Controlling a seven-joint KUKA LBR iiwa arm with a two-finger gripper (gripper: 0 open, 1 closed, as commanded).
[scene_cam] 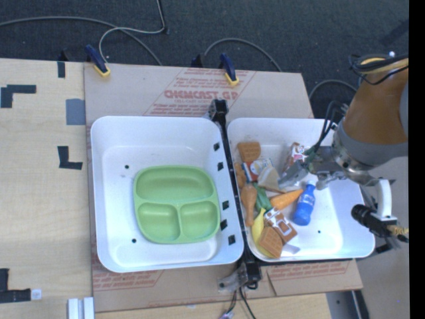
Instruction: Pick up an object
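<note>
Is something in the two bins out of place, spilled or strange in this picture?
Nothing looks spilled or damaged. The green divided tray lies flat in the left bin. The right bin holds a loose heap of small items, among them a blue bottle lying tilted beside the heap.

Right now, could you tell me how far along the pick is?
Nothing looks picked yet: the toys, including the blue bottle and carrot, lie in the right bin. The claw is low over that pile, so a grasp seems underway. I cannot tell whether it has anything. The lift is left. The green tray sits in the left bin.
</note>
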